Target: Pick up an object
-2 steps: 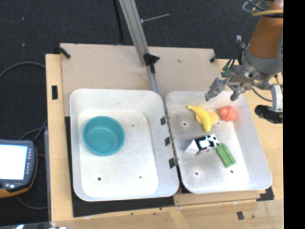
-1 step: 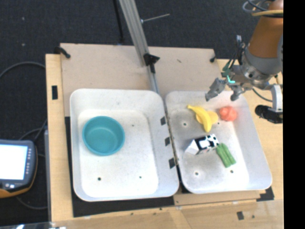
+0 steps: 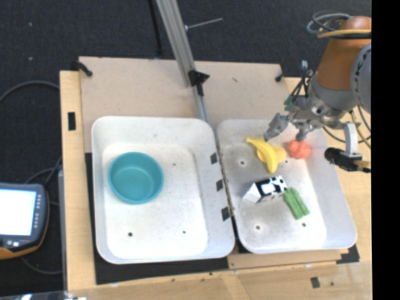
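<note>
Your banana (image 3: 265,153) lay in the right bin (image 3: 331,230), one of four things there: one reddish-orange ball (image 3: 299,149) just right of the banana, one black-and-white carton (image 3: 267,189) and one green piece (image 3: 296,204) below it. The gripper (image 3: 289,124) hung spread and empty above it. One teal bowl (image 3: 136,177) sat in the left bin (image 3: 187,230), both bins on your tan bench (image 3: 131,86) over dark floor (image 3: 75,17).

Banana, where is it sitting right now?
The banana lies in the right bin, toward its far end, just left of the orange-red object and above the black-and-white carton.
</note>
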Robot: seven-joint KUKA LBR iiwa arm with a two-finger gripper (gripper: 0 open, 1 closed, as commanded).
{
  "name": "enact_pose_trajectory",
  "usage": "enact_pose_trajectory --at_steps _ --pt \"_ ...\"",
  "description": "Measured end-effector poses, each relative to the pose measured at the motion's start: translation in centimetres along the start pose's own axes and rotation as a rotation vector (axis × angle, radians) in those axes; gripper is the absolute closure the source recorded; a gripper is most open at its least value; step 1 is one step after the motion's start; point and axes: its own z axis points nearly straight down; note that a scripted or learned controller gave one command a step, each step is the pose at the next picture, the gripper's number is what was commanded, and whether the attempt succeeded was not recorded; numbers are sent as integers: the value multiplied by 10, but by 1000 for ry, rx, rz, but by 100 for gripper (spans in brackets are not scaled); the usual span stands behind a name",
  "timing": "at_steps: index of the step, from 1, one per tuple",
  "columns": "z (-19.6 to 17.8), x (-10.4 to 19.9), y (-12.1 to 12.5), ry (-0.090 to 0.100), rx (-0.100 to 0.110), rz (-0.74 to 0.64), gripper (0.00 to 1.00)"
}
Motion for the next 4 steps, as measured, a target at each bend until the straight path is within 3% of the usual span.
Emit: enact_pose_trajectory --at_steps 2,3,4 --pt "100 -3 9 -1 -3 -1 0" --pt "86 -4 11 -2 -10 -2 100" --pt "25 -9 13 3 -5 0 100"
